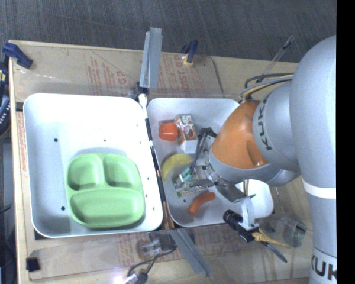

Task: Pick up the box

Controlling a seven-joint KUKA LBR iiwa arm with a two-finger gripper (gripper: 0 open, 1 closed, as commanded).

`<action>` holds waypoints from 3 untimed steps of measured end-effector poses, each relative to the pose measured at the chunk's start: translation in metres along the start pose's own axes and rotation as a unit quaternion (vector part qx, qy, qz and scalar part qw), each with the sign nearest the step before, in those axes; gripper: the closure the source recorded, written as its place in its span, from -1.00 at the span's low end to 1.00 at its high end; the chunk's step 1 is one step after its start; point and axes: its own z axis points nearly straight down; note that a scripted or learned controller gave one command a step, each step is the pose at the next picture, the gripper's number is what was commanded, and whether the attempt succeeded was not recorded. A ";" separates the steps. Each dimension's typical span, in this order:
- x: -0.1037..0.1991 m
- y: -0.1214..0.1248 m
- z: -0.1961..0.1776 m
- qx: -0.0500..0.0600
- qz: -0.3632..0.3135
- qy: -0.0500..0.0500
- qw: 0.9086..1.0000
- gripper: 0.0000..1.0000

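Box [186, 128]: small, rectangular printed carton

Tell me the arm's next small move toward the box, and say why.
Probably shift the gripper toward the back of the right bin. It sits low over the yellow banana, while the small box lies farther back beside the orange-red cup.
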 end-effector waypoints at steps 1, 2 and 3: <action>0.000 0.000 0.000 0.000 0.000 0.000 1.000 -1.00; 0.000 0.000 -0.009 0.001 -0.002 0.001 1.000 1.00; 0.000 0.000 -0.009 0.001 -0.002 0.001 1.000 -1.00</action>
